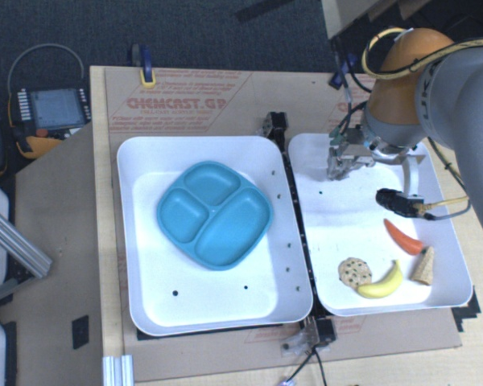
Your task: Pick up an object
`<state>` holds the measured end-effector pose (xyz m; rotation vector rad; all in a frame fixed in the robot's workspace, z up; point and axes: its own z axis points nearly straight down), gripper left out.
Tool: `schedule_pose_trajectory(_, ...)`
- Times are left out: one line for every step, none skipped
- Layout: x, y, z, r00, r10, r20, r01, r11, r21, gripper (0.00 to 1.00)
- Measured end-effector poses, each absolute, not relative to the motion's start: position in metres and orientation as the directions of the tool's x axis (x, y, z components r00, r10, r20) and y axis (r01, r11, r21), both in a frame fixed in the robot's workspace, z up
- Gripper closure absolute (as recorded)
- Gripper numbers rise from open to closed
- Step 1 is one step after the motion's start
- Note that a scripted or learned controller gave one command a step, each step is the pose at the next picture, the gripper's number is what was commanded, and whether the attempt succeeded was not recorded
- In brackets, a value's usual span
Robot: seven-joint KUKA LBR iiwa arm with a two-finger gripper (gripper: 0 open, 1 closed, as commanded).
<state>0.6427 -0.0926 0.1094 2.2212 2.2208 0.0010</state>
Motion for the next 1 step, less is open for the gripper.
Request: schedule_pose_trajectory(0.6546, -0.0938, 0.1624, -0.001, 1.000, -0.001, 1.000, 0.001, 0.007, 1.00)
